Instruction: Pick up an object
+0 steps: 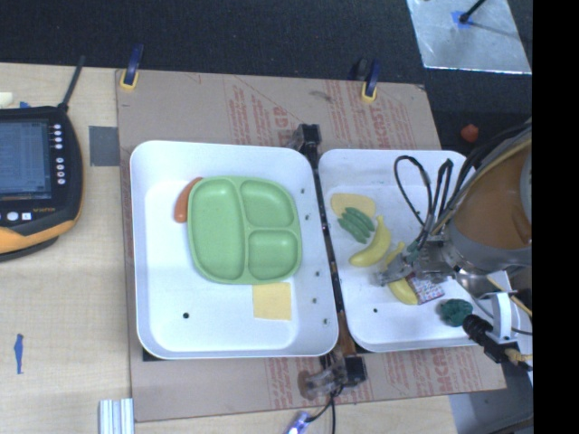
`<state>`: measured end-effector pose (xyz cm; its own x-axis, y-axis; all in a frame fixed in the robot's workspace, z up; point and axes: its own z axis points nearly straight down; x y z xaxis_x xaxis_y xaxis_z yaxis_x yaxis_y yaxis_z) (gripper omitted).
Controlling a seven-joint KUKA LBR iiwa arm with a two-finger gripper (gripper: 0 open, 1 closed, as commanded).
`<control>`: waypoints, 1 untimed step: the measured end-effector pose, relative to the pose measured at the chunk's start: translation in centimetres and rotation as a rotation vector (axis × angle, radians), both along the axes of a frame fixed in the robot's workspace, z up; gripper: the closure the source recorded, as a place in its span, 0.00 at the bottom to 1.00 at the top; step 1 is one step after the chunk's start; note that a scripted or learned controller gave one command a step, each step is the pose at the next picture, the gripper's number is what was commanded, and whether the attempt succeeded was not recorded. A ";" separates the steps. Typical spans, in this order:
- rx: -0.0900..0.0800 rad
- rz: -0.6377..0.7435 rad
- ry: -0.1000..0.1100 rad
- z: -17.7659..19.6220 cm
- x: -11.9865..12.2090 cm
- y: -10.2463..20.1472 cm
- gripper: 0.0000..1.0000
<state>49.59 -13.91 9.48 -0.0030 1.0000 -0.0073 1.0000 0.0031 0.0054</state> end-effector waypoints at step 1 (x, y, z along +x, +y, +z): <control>0.003 0.007 -0.001 1.1 0.1 0.1 1.00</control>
<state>49.72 -13.76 10.55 -0.0103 0.9999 -0.0043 0.9999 0.0103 0.0060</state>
